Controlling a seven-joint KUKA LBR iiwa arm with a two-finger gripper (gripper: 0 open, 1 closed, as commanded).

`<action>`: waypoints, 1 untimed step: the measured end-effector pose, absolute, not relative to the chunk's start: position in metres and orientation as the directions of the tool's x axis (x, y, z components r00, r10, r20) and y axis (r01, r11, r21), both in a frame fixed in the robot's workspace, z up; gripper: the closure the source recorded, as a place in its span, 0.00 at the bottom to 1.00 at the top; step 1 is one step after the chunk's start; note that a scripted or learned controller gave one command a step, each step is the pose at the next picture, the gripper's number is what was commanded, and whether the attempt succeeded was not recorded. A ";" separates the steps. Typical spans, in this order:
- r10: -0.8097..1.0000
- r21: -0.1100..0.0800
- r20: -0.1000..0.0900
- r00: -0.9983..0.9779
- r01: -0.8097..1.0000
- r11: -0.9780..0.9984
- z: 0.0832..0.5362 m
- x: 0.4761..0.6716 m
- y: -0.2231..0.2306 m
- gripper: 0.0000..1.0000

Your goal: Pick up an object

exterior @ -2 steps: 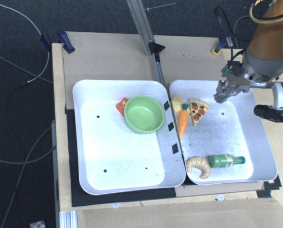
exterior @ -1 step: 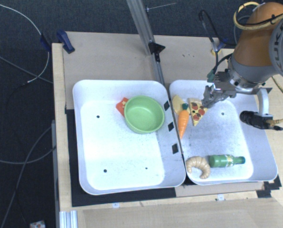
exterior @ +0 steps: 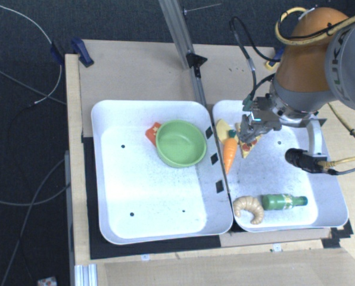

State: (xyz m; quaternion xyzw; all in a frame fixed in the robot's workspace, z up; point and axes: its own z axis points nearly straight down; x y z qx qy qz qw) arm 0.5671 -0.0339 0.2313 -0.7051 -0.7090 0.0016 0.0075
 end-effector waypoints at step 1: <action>1.000 -0.014 0.008 -0.007 1.000 0.007 0.245 0.549 0.020 1.00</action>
